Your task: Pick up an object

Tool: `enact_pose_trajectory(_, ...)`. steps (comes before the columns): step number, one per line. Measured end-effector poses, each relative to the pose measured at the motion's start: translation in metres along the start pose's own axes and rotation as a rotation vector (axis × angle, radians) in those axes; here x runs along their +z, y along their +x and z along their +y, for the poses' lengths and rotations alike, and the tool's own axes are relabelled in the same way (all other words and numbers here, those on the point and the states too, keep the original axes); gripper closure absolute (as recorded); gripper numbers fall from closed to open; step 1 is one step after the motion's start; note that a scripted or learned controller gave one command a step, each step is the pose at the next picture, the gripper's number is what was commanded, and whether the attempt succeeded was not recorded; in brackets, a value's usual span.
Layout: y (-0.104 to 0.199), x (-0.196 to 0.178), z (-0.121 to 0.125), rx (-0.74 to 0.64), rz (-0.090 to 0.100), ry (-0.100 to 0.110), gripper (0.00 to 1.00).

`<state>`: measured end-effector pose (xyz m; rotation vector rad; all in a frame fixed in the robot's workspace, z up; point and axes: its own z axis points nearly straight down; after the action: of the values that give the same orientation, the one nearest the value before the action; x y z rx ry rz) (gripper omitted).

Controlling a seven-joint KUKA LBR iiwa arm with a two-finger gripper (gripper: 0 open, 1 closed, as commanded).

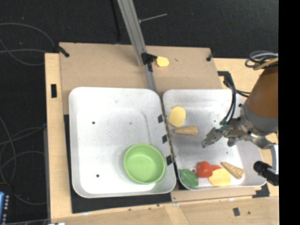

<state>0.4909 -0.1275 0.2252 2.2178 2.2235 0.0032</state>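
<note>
Reaching in from three o'clock, the arm (pixel 265 97) hangs over the right bin (pixel 206 100), its gripper (pixel 212 137) poised above bare white floor near the bin's middle. Whether the jaws are released or clenched cannot be told; nothing shows between them.

At about nine o'clock from the gripper, near the bin's left wall, lies a round yellow piece (pixel 177 116), with a tan stick-shaped piece (pixel 186 131) just beneath it, the two touching or nearly so. Down at six o'clock, along the bin's near edge, sits a cluster: a green piece (pixel 188 177) in the corner, a red piece (pixel 204 168) beside it, a yellow piece (pixel 220 177) to its right, and a tan cone (pixel 233 169) leaning at the yellow one's upper right. All lie apart from the gripper.

A green bowl (pixel 144 163) stands upright in the left bin (pixel 93 125), at its five o'clock corner. On the brown board (pixel 103 64) beyond the bins, at twelve o'clock, rests a small yellow lump (pixel 162 62) beside a metal post (pixel 131 25).
</note>
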Motion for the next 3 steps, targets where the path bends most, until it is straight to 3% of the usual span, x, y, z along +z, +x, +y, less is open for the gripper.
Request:
enact_pose_trajectory(1,0.000,0.000,0.000,0.002,0.000,0.000,0.00)
enact_pose_trajectory(3,0.000,0.106,0.002,0.004,-0.002,0.008,0.00)
